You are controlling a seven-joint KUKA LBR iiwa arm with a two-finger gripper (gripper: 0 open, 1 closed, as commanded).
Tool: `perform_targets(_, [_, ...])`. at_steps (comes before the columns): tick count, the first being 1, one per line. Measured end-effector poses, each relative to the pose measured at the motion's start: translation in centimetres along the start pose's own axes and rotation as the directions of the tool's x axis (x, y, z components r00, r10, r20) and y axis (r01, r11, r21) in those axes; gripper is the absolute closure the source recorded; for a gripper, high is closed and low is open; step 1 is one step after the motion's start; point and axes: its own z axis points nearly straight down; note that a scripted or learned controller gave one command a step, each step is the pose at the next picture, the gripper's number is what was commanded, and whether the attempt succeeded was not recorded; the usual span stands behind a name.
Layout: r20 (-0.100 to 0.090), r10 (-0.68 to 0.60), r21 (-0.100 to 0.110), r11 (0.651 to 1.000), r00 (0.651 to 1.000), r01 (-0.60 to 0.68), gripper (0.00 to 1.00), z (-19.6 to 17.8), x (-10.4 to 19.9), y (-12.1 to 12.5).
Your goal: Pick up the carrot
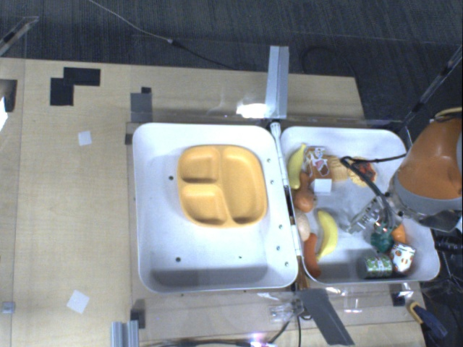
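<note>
The carrot [311, 254] lies at the lower left corner of the right bin [427, 270], touching the lower banana [328, 233]. A good grasp would come straight down across its width, clear of the banana and bin wall. The arm [434, 168] leans over the bin's right side; the gripper [370, 219] hangs near the banana, its grip unreadable.

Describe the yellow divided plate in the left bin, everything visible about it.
The yellow plate is a rounded square of plastic-looking material with three compartments: two smaller ones on the left, one large on the right. It lies flat, right side up, near the middle of the left bin, toward its far side. Nothing lies in it.
</note>
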Motion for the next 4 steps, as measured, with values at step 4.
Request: perform_targets(4, [0.014,-0.92,0.01,0.393,0.393,0.92,1.0,-0.2,2.9,0.6])
